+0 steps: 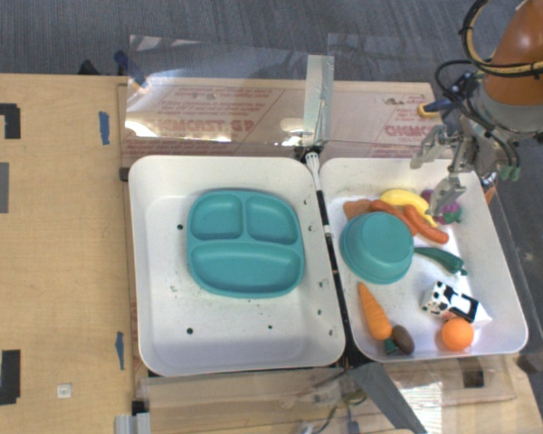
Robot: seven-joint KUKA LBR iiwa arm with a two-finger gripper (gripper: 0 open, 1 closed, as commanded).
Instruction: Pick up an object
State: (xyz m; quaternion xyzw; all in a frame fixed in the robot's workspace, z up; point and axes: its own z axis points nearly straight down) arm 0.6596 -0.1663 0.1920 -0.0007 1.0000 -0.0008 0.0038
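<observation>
My gripper [443,188] hangs over the back right corner of the right bin [507,287], just above a small purple bunch of grapes [450,211]. Its fingers look open with nothing between them. Beside the grapes lie a yellow fruit [404,199] and a long orange-red pepper [423,224]. A teal bowl [377,245] sits at the bin's left side. Nearer the front are a green pod [441,259], a carrot [374,312], a brown piece [402,339], an orange ball [456,334] and a black-and-white toy [451,301].
The left bin [154,269] holds a teal divided plate [246,242]. A clear plastic wall [253,107] rises behind both bins, with a metal post [318,98] between them. The arm's orange band [525,34] is at the top right.
</observation>
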